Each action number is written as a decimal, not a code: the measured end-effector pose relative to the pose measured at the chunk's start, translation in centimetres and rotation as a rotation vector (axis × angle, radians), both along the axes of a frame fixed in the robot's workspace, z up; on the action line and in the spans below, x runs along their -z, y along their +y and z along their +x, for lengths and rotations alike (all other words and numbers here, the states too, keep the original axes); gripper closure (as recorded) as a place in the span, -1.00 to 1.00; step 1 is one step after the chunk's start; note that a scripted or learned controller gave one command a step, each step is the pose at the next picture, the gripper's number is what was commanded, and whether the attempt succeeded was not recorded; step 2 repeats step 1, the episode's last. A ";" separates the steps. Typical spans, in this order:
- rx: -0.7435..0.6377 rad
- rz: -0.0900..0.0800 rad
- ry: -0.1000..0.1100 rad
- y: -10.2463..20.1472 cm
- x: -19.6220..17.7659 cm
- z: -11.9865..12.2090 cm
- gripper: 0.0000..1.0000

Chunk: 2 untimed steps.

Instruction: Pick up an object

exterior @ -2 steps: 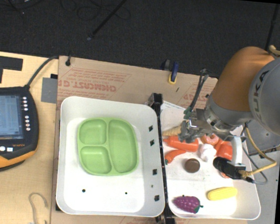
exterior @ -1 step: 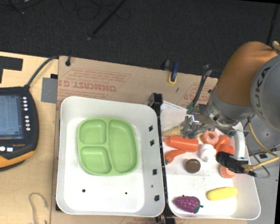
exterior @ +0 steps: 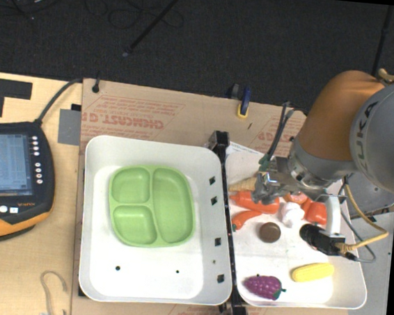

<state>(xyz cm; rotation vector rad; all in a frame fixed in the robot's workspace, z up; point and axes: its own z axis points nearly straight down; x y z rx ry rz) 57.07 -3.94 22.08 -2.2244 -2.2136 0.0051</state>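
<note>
Carrot point(exterior: 256, 202) under pincer point(exterior: 269, 187); brown ball point(exterior: 269, 231), grapes point(exterior: 263, 286) nearby.

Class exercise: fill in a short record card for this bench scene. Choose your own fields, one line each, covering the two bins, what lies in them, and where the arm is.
left bin: holds a green divided plate
right bin: holds toy foods
near front rim: purple grapes, yellow banana
middle: brown round piece, white piece
orange pieces: lie under the gripper
gripper: low over the right bin's back part, above the orange pieces
object held: none seen
beside bench: teach pendant at left
</note>
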 end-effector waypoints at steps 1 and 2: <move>-0.004 0.000 -0.002 -1.1 -0.5 -0.1 1.00; -0.004 0.000 -0.002 -1.1 -0.5 -0.1 1.00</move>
